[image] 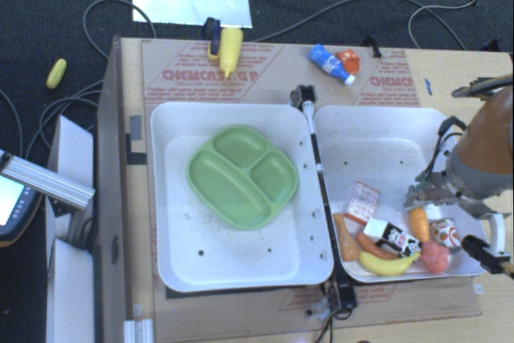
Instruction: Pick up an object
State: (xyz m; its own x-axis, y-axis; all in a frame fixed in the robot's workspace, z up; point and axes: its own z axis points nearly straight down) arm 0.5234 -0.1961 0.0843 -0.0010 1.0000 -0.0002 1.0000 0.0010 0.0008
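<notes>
The gripper [431,197], whose grasp state cannot be told, hovers beside the small orange carrot-shaped toy [418,222]; crowded neighbours like the yellow plastic banana [385,263] may block the grasp.

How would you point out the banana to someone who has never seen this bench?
Start at the right-hand white bin and go to the pile of toys in its near corner. The banana lies at the front edge of that pile, the one long, curved yellow piece among orange and pink neighbours.
</notes>
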